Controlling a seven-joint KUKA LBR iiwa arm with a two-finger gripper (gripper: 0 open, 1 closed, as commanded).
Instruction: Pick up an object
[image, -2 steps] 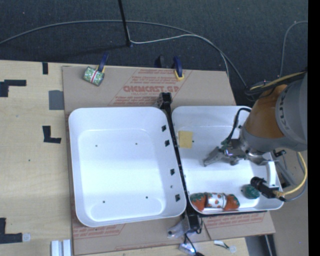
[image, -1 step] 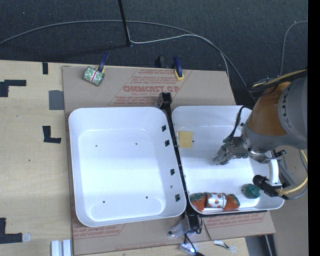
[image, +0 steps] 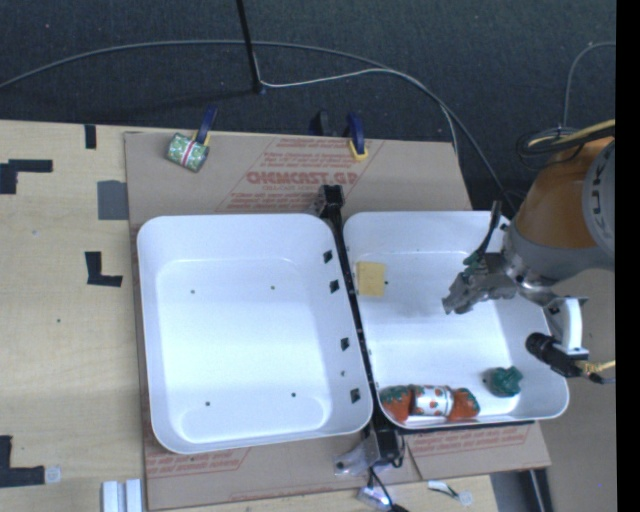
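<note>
You saw the arm (image: 570, 215) reach in from the right, its orange band above the wrist, with the gripper (image: 462, 298) angled down and leftward.

The arm (image: 575, 215) ran off the frame's right edge. The gripper (image: 470, 290) was too small to tell its finger spacing.

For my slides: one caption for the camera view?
Gripper over the right bin, which holds a yellow block, a red-and-white toy and a green object.
</note>
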